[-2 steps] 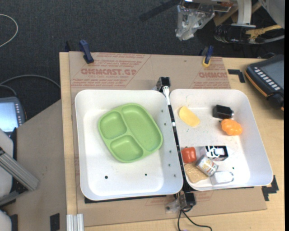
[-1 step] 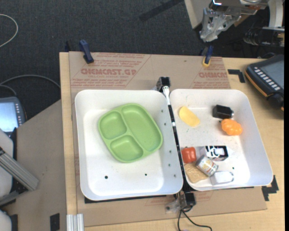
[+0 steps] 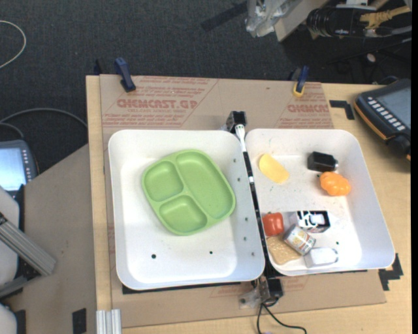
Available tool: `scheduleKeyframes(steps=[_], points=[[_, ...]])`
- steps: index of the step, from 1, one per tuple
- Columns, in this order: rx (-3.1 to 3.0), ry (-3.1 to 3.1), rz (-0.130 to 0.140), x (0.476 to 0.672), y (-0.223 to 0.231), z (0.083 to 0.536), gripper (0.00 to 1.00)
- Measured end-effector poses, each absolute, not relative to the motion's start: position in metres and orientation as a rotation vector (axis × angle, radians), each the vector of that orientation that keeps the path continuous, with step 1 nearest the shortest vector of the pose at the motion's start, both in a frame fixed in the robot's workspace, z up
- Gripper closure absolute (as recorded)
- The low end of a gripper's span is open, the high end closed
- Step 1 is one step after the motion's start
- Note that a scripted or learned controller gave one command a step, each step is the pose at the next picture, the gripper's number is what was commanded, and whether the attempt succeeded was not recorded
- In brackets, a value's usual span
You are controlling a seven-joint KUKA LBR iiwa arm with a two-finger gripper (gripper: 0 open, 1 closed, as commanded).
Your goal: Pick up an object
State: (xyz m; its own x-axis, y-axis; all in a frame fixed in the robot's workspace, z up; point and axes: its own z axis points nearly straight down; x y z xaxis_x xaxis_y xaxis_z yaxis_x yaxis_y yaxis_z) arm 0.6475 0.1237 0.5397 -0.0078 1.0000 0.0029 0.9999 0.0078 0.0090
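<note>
Nearest in the right bin (image 3: 372, 215) lies a cluster of five things: a small white block (image 3: 322, 257), a tan slab (image 3: 281, 250), a tin can (image 3: 300, 240) on its side, a red piece (image 3: 273, 224) and a black-and-white item (image 3: 314, 220). Farther back sit three more, apart from one another: an orange fruit (image 3: 335, 184), a yellow piece (image 3: 273, 168) and a black block (image 3: 322, 161). The left bin (image 3: 130, 248) holds one green divided plate (image 3: 188, 192). Both bins rest on a brown board (image 3: 170, 104), held by two clamps, blue (image 3: 124, 73) and yellow-blue (image 3: 300, 79), over dark carpet. The gripper (image 3: 264, 18) hangs at the far edge; its state cannot be told.
</note>
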Motion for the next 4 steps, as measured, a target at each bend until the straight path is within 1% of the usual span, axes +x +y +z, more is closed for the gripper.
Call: scheduleKeyframes(steps=[1,2,3,4], points=[[2.230,2.216,-0.010,0.667,0.059,0.477,1.00],[2.231,2.215,-0.007,0.628,-0.029,0.455,1.00],[2.206,2.227,0.016,0.668,0.097,0.533,1.00],[2.222,2.226,-0.004,0.586,0.090,0.536,1.00]])
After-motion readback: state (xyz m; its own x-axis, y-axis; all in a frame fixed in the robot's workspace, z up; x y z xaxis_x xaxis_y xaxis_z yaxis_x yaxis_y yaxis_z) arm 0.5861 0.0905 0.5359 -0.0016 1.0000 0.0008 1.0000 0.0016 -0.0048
